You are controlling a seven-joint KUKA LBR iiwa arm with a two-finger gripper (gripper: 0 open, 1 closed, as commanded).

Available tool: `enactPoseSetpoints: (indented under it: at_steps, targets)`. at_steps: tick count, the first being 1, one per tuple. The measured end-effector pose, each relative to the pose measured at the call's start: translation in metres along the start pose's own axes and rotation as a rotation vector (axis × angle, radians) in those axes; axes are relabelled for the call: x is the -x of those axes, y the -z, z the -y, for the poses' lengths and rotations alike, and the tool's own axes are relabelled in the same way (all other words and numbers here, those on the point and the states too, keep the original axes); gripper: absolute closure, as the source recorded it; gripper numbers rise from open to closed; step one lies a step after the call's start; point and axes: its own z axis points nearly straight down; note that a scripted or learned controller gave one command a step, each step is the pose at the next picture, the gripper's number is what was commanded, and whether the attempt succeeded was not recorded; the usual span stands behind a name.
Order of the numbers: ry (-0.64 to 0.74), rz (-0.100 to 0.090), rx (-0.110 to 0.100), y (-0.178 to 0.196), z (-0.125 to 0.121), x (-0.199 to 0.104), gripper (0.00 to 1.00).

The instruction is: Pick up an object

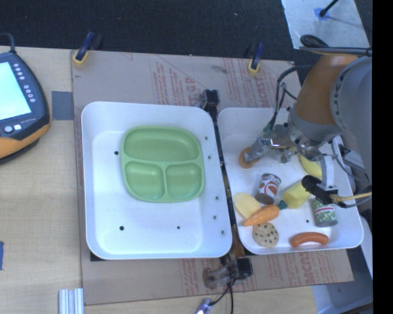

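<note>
My gripper [263, 146] hangs low over the far part of the right bin [229, 120], reaching in from the right. A small brown toy food piece [247, 156] lies just at its tip, touching or nearly touching it; whether it is gripped cannot be made out. Nearer the front lie a red-and-white can [268, 186], a pale yellow piece [246, 205], an orange carrot [261, 215], a speckled cookie [266, 235] and a sausage [309, 239].
A yellow block [295, 194], a green-labelled jar [325, 213] and a yellow banana-like piece [310, 165] crowd the bin's right side under the arm. The left bin [98, 227] holds a green divided plate [162, 163]. An orange-edged tablet [10, 106] sits far left.
</note>
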Motion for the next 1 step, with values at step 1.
enactPoseSetpoints:
  at_steps: [1]
  targets:
    - [0.002,0.000,-0.003,-0.0007,0.0832,-0.0291,0.00]
